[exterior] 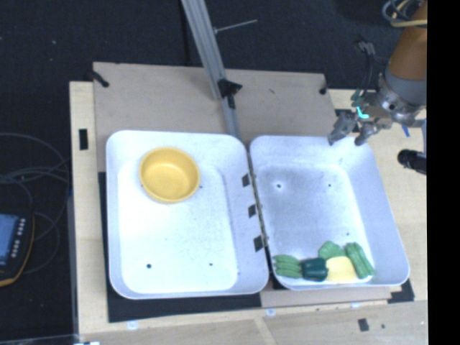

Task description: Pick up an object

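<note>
Green and yellow objects lie clustered at the right bin's near edge — well apart from the gripper's spread, empty fingers.

Two shallow white bins side by side on the counter, left bin and right bin touching along a hinged middle seam. Grey metal pole slanting down from the top toward that seam. Dark handheld pendant off the far left edge, cables trailing near it.
</note>
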Robot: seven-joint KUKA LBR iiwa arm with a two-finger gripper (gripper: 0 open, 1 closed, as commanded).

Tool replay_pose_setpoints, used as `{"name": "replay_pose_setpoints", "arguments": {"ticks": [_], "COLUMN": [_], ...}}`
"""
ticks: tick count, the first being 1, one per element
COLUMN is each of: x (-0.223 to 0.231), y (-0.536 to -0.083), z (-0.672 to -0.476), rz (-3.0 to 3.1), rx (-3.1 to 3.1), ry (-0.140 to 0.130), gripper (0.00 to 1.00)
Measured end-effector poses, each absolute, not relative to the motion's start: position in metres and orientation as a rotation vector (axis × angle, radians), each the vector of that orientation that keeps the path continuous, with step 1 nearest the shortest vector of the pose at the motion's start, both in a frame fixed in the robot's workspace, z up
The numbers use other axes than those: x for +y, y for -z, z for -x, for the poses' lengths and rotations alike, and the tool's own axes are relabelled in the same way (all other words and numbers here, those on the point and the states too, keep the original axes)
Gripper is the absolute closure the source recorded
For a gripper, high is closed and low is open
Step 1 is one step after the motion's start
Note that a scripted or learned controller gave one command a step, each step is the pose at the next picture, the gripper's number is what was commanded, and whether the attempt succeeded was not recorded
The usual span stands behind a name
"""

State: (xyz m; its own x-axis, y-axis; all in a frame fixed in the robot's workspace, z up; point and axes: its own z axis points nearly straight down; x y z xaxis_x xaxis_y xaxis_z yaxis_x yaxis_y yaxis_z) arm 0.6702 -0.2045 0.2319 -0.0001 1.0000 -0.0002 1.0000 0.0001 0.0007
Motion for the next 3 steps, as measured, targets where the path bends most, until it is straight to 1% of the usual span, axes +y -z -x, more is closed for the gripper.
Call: {"name": "replay_pose_setpoints", "arguments": {"ticks": [1, 2, 3], "x": [-0.205, -0.206, -0.208], "y": [-0.232, -0.169, -0.127], "z": [-0.670, -0.670, -0.668], "rz": [-2.221, -2.224, -2.223], "rx": [2.221, 2.224, 2.222], "ry": [-0.001, 0.005, 0.003], "gripper": [0.00, 0.00, 0.00]}}
